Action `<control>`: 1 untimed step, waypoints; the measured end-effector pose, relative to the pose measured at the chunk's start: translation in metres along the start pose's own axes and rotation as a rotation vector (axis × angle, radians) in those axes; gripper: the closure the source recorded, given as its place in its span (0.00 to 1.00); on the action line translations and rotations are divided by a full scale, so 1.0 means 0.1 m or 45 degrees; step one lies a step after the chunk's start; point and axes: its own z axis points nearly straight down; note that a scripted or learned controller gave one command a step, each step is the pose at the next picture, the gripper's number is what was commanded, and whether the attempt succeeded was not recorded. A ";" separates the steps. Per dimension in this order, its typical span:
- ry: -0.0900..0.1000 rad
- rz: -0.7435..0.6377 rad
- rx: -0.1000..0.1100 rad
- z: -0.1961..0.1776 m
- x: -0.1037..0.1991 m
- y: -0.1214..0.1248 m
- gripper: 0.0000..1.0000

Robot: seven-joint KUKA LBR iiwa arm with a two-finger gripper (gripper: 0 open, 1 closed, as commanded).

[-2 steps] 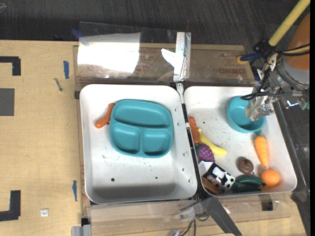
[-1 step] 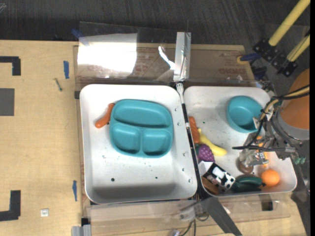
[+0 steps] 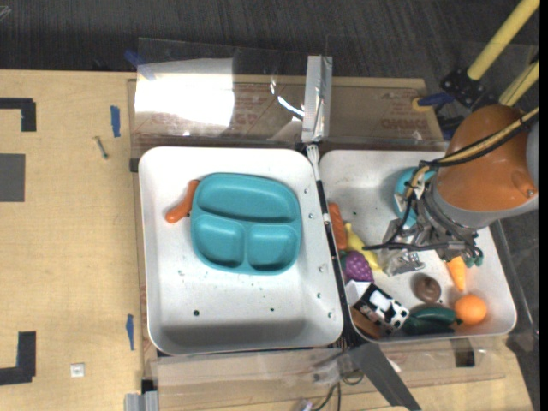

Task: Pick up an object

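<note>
The left bin (image 3: 163,306) holds a teal divided plate (image 3: 246,222) with an orange carrot-like piece (image 3: 179,205) touching its left edge. The right bin (image 3: 360,171) carries small toys: an orange ball (image 3: 470,308), purple grapes (image 3: 359,266), a brown piece (image 3: 427,288). The gripper (image 3: 409,255) hangs just above them; whether it grasps anything cannot be told.

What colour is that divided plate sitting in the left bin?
Teal, or blue-green. The divided plate shows clearly in the camera view, lying in the white left bin.
</note>
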 end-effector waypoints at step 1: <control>-0.013 0.078 0.013 -0.94 -0.42 -0.73 1.00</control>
